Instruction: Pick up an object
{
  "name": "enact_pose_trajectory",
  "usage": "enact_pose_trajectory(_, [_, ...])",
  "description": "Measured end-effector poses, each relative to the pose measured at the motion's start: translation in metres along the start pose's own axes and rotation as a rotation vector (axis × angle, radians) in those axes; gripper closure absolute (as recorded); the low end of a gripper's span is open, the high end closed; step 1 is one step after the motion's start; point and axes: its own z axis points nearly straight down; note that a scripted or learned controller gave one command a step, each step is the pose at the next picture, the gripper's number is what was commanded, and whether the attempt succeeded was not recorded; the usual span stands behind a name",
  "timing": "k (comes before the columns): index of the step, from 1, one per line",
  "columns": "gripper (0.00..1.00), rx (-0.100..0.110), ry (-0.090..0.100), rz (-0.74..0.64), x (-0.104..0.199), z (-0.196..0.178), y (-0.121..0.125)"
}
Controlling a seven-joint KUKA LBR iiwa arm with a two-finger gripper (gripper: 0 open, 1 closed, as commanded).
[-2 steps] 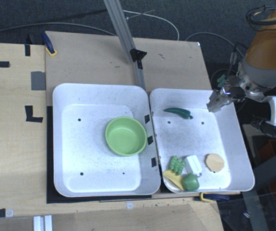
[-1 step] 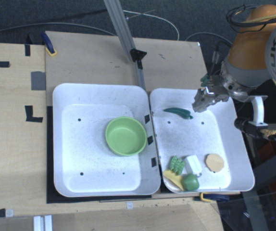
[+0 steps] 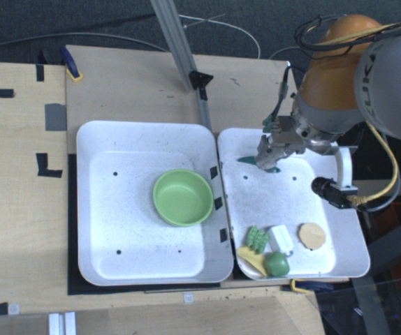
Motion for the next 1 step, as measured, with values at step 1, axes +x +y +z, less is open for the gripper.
enact_pose_trajectory(1, [1.00, -0.002, 0.000, -0.001, 0.0540, 0.0060, 0.0120])
